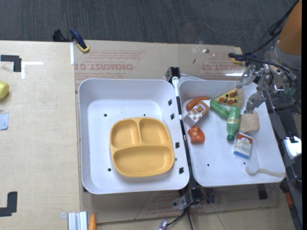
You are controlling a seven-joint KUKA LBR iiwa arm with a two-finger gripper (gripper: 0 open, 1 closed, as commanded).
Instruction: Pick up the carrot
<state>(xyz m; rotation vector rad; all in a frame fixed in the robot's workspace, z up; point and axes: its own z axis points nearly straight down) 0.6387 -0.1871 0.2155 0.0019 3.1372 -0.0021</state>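
The carrot is taken to be the orange-red elongated piece in the right bin, near the bin's far-left corner, close to the divider w/ the left bin. Its near side is overlapped by a small orange-and-white box, and a green piece lies just beside its right end. A red round item sits nearer the camera, apart from it.

It is judged to be a toy: light, stiff, prob. smooth plastic, so somewhat slippery on its rounded surface, not fragile. The best hold is judged to be across the short axis, approx. mid-length on the exposed far part, w/ the claw closing perpendicular to the long axis. The box edge should be avoided, since a low approach there could catch or drag it. A grip near either tapered end would likely squirt the piece out.

The gripper is seen at the right bin's far-right side, above the pizza slice and the brown block, well apart from the carrot. The arm enters from the right, wrist angled down toward the bin, cables draped round it. Whether the claw is open or closed cannot be told; nothing is seen held in it. A move leftward across the bin is needed before any descent
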